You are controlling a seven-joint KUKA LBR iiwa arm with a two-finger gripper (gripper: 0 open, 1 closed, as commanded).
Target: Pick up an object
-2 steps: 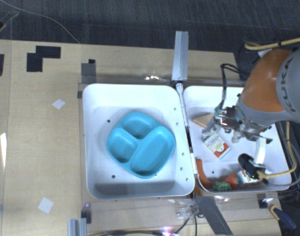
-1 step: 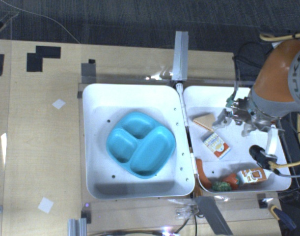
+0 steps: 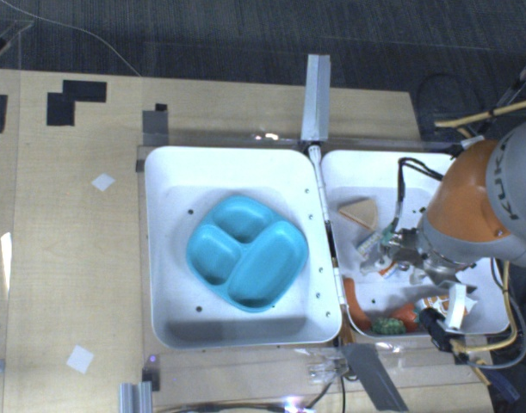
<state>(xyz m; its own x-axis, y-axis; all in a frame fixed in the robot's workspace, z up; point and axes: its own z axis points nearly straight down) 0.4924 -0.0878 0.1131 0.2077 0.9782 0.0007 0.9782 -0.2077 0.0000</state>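
- The gripper (image 3: 392, 252), its grip impossible to make out, hangs low in the right bin (image 3: 349, 172) near a tan wedge (image 3: 359, 211).
- A blue tray (image 3: 248, 252) sits in the left bin (image 3: 168, 231).

Pale wood bench (image 3: 64, 256) – black squares (image 3: 73, 100) near left; dark grey carpet (image 3: 202, 15) beyond, thin cable (image 3: 116, 54) across it

Light wooden bench (image 3: 64, 256) carries two shallow white plastic bins side by side, left bin (image 3: 163, 231) and right bin (image 3: 349, 166), rims touching. Black rectangular patches (image 3: 73, 100) sit near its far left edge. Small pale square tags (image 3: 102, 181) lie left of the bins.
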